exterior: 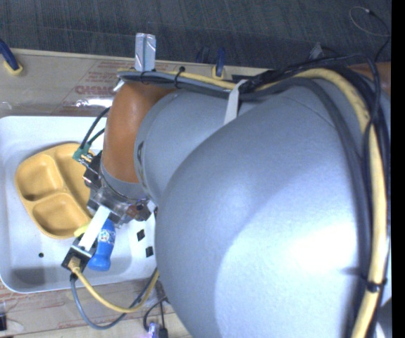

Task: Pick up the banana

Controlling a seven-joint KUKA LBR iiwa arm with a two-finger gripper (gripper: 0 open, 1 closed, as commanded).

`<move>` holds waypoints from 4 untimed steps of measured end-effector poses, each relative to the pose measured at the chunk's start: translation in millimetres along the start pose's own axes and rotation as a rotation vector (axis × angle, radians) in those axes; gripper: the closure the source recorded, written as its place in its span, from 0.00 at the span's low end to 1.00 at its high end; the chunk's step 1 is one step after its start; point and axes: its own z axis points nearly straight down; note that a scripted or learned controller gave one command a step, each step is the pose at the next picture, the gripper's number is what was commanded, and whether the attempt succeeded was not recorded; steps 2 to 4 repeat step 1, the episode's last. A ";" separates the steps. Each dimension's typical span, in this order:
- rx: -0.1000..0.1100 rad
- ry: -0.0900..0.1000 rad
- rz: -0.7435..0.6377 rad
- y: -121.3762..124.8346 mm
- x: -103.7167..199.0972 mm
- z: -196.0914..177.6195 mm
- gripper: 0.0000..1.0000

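Note:
My grey arm with its orange band (125, 139) reaches over the left white bin (5, 189) and covers most of it. The gripper (114, 206) hangs low over the bin's middle, just right of a yellow divided tray (47, 189), and its underside is hidden by the wrist. A small blue object (102, 248) lies in the bin right below the gripper, near the front wall. A thin yellow sliver (82, 231) shows between the tray's edge and the gripper; I cannot tell what it is.
The tray fills the bin's left half, with bare white floor (26, 259) in front of it. A brown cardboard strip (68, 76) runs behind the bin. The arm's bulk hides everything to the right.

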 end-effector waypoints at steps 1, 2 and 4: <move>-0.024 0.029 -0.081 -23.8 43.1 97.7 1.00; -0.024 0.029 -0.081 -23.8 43.1 97.7 1.00; -0.024 0.029 -0.081 -23.8 43.1 97.7 1.00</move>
